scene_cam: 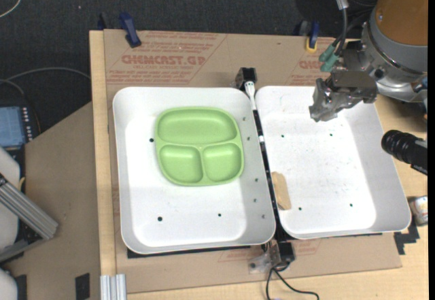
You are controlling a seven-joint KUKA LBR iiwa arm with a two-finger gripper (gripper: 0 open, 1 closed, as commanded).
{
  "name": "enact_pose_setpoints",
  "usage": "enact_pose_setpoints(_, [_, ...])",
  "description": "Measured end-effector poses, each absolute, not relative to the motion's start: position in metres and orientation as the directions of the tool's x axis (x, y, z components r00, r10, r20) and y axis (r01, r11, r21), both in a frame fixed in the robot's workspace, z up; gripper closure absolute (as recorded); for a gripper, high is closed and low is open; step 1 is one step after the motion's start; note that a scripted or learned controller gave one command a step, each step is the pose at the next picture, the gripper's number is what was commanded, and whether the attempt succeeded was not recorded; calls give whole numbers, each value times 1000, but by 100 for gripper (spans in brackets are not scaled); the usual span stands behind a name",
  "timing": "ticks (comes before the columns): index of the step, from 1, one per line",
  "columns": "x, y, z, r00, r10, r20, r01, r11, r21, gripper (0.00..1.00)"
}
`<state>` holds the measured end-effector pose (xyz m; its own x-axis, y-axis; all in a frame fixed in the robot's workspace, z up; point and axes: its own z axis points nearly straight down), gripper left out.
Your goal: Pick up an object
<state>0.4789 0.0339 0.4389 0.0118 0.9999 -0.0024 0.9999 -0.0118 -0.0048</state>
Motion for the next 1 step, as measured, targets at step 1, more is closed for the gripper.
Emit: enact_pose_setpoints(1, [479,111,434,-8,1000,1,1000,8,-4,100])
